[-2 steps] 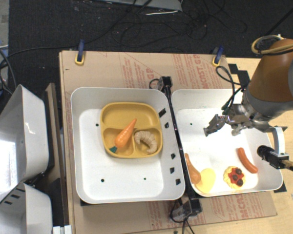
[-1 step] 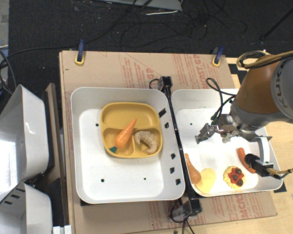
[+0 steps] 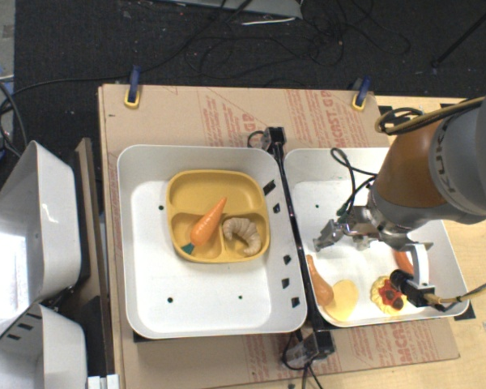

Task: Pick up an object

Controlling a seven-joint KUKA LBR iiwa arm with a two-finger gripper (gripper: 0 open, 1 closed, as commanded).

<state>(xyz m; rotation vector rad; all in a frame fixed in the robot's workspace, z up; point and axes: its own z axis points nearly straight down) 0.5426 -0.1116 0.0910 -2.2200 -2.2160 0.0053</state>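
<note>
- The gripper (image 3: 330, 235) hangs over the left half of the right bin (image 3: 308, 168), on an arm that reaches in from the right; from here I cannot tell how wide it stands, and nothing shows in its grasp
- The closest thing to it is a drumstick (image 3: 317, 282), so I take that as the piece to go for; it lies just nearer than the gripper, close to the bin's left wall
- To do this well, I'd say the gripper wants to shift a little nearer and come straight down across the narrow end; closing across the thin part should give a surer hold than across the fat end
- The left wall is close, so the approach needs room on that side; a scrape there could tip the grasp
- A pale yellow slice (image 3: 346, 297) sits touching or just beside the drumstick's fat end; closing too far near could catch both
- The drumstick looks orange-brown, smooth and tapered, thin at the far end and swelling toward the near end; likely hard plastic, so it may slip
- Farther right lie a yellow and red toy (image 3: 382, 292) and a red piece (image 3: 403, 261); both are partly hidden by the arm
- The left bin (image 3: 146, 298) holds a yellow plate (image 3: 186, 189) with a carrot (image 3: 208, 222) and a shrimp (image 3: 243, 233); well apart from the gripper
</note>
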